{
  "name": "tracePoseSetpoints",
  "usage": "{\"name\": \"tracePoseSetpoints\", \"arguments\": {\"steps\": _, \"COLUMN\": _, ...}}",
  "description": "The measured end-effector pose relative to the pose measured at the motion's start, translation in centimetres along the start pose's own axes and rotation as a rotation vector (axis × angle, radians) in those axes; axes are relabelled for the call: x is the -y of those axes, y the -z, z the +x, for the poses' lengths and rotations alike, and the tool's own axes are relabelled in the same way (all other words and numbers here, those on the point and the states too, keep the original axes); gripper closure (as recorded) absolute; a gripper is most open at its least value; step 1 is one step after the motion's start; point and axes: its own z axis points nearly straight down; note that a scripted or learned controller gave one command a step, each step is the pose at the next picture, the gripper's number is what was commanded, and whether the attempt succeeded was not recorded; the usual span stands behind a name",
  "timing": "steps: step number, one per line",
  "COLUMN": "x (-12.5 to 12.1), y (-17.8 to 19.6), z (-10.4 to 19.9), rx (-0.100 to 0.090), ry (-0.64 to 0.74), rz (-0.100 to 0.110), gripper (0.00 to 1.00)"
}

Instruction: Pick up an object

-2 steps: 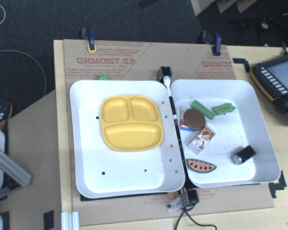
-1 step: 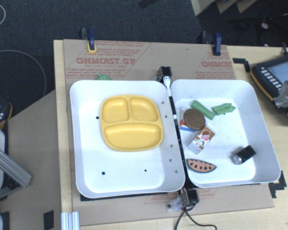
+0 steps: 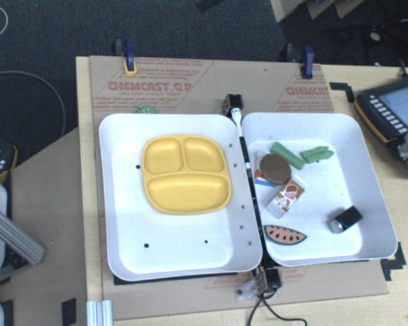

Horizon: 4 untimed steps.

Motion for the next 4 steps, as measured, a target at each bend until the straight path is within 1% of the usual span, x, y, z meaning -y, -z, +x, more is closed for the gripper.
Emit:
{"name": "tracePoseSetpoints", "arguments": {"steps": 1, "x": 0.0, "y": 7.8, "z": -4.6, "rx": 0.006, "ry": 0.0, "rz": -0.012, "gripper": 1.0}}
{"name": "tracePoseSetpoints", "arguments": {"steps": 2, "x": 0.0, "y": -4.2, "z": -3.1, "rx": -0.005, "ry": 0.003, "rz": 0.009, "gripper": 1.0}}
{"name": "tracePoseSetpoints", "arguments": {"steps": 3, "x": -2.7, "y": 0.0, "z": 2.3, "rx": 0.001, "ry": 0.01, "rz": -0.009, "gripper": 1.0}}
{"name": "tracePoseSetpoints", "arguments": {"steps": 4, "x": 0.1, "y": 10.2, "z": -4.2, "rx": 0.009, "ry": -0.004, "rz": -0.016, "gripper": 1.0}}
